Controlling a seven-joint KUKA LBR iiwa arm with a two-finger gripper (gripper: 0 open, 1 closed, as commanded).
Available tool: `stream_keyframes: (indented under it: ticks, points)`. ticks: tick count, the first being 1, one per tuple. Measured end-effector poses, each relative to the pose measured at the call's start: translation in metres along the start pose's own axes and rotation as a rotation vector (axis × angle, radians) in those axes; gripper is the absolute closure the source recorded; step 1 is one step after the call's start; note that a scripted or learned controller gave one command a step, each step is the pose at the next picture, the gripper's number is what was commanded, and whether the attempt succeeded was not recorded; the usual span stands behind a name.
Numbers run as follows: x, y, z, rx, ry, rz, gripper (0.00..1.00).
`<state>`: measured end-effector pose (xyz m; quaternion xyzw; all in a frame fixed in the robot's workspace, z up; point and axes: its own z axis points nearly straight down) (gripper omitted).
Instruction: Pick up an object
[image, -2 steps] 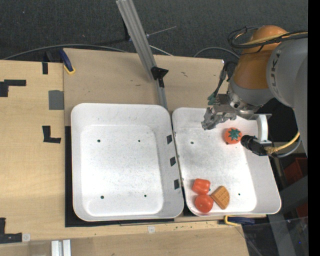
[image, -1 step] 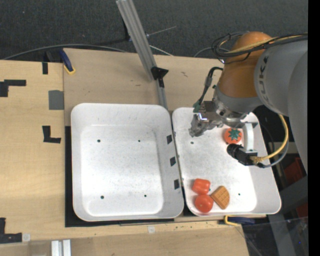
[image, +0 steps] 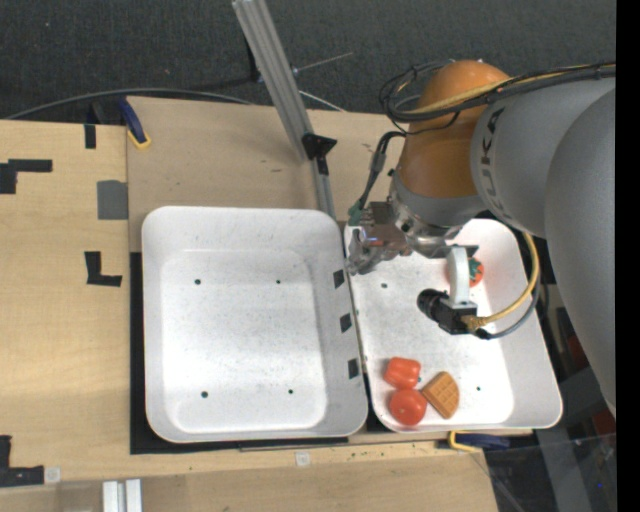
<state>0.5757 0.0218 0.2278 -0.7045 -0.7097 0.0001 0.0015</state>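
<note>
My gripper (image: 363, 252) hangs low at the upper left corner of the right bin (image: 520, 400), close to the wall shared with the left bin (image: 160, 300). Near the front of the right bin lie two red-orange rounded objects (image: 403, 372) (image: 407, 406), touching each other. A tan cracker-like piece (image: 441, 394) sits just to their right. A small orange and green object (image: 476, 270) peeks out beside a white arm fitting, farther back in the bin. The gripper is well apart from the front objects.
The grey arm and its orange band (image: 450, 120) cover the back right of the right bin. A white fitting with a black end (image: 447, 307) and a yellow cable hangs over the bin's middle. A metal pole (image: 285, 90) slants in behind the bins.
</note>
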Motion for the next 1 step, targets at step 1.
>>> stream_keyframes:
  ticks: [1]
  points:
    - [0.0446,-0.0170,-0.0067,0.001,0.000,0.000,1.00]
